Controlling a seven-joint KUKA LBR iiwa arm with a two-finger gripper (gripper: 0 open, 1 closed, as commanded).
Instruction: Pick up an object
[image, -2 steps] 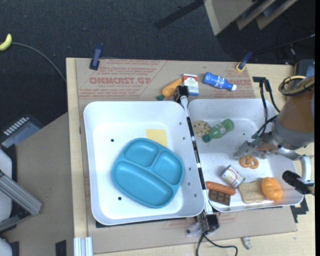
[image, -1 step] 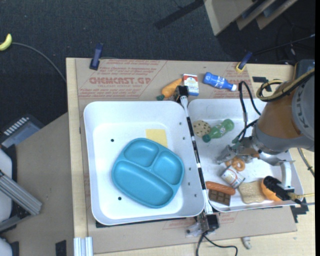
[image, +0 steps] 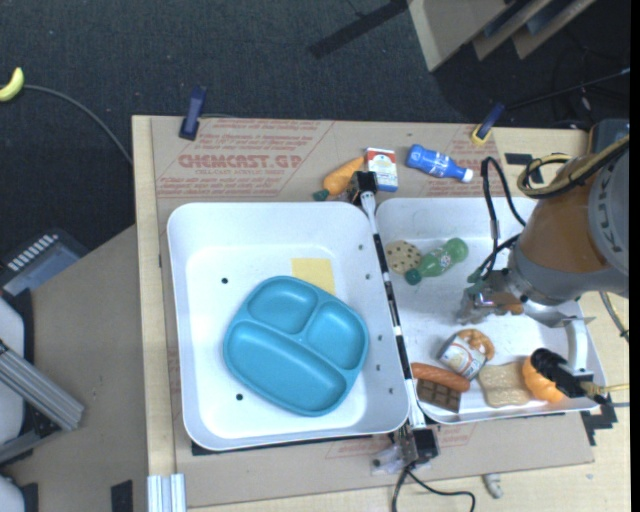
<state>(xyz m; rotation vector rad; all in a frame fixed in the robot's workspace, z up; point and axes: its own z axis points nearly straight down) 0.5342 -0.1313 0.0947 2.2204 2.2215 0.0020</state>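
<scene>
Left bin (image: 200, 300) holds a blue tray (image: 295, 345) and a yellow card (image: 313, 270); the arm (image: 570, 240) hangs over the right bin (image: 420, 215), gripper (image: 490, 300) low among toy food (image: 465, 352); its grip can't be told.

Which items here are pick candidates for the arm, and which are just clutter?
Pick candidates, right bin: green bottle, cookie, sausage, chocolate bar, bread slice.

Lying about: blue plate, yellow slice, blue bottle, small carton.
</scene>
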